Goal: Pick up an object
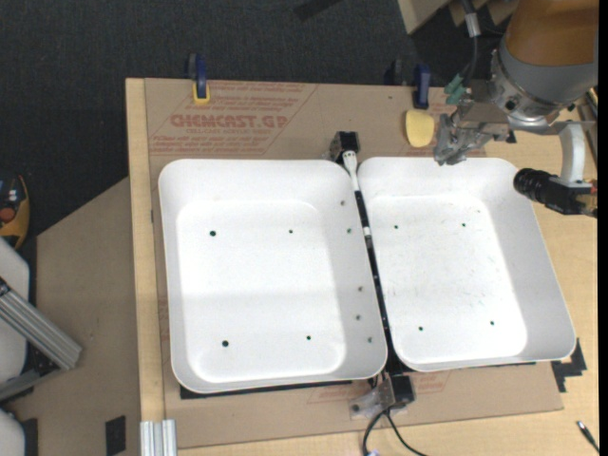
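A small pale yellow object lies on the brown board just beyond the far edge of the right bin, outside both bins. My gripper hangs over the right bin's far rim, a short way to the right of the yellow object and apart from it. Nothing shows between the gripper's tips. The grey arm with its orange band comes in from the upper right. The left bin shows only its white floor with dark dots.
A black cylindrical part juts in over the right bin's right rim. Two clamps grip the board's far edge. A black bracket sits between the bins at the back. Metal rails lie at the far left.
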`<state>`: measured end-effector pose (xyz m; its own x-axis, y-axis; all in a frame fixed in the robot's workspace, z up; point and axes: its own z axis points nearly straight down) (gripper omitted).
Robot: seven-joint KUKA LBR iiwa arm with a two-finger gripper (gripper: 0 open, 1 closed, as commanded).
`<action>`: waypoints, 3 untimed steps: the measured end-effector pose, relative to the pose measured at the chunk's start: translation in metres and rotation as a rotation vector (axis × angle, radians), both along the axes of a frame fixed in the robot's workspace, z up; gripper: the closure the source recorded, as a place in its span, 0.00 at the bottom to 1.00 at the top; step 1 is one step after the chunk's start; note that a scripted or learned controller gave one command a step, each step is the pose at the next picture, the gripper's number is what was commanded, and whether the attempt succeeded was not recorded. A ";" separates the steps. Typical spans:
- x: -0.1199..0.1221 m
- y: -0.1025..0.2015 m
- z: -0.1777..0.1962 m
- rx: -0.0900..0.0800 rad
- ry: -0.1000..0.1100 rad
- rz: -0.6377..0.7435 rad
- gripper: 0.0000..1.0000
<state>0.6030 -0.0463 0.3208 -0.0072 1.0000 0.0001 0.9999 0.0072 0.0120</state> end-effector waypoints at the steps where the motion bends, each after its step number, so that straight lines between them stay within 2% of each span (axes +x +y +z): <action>1: -0.003 -0.022 0.043 -0.002 0.005 -0.008 1.00; 2: 0.028 0.017 -0.048 0.001 0.019 -0.003 1.00; 3: 0.023 0.012 -0.013 -0.001 0.008 -0.006 1.00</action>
<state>0.6259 -0.0342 0.3079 -0.0008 1.0000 -0.0008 1.0000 0.0008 0.0042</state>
